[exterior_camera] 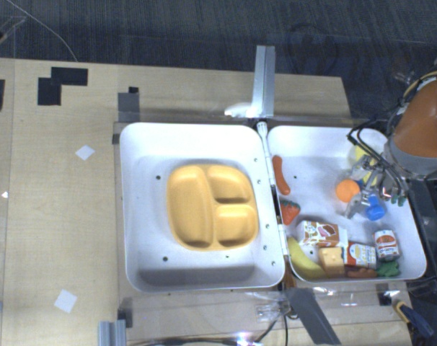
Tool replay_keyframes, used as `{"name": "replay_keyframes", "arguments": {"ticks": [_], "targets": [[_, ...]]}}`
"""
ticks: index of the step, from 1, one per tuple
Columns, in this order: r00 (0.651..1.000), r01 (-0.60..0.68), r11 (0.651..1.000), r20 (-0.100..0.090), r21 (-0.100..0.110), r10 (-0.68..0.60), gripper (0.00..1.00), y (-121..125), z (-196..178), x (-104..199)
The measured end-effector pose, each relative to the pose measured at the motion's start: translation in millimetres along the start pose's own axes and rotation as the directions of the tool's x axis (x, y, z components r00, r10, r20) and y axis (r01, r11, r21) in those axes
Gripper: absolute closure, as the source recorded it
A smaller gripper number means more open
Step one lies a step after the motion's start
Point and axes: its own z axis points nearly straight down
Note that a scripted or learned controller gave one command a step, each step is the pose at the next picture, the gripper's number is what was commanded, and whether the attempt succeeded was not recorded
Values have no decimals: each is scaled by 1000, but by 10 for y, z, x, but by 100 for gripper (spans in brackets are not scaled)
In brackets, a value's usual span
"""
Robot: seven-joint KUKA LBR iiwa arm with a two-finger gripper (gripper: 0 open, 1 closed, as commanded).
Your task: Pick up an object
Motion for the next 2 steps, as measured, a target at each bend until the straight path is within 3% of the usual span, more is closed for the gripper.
{"name": "replay_keyframes", "arguments": {"ticks": [1,2], "targets": [[1000,7,1000,14,0,-7,100,17,-158,-45],[989,-150,989,2,-3,150,100,680,-1086,141]]}}
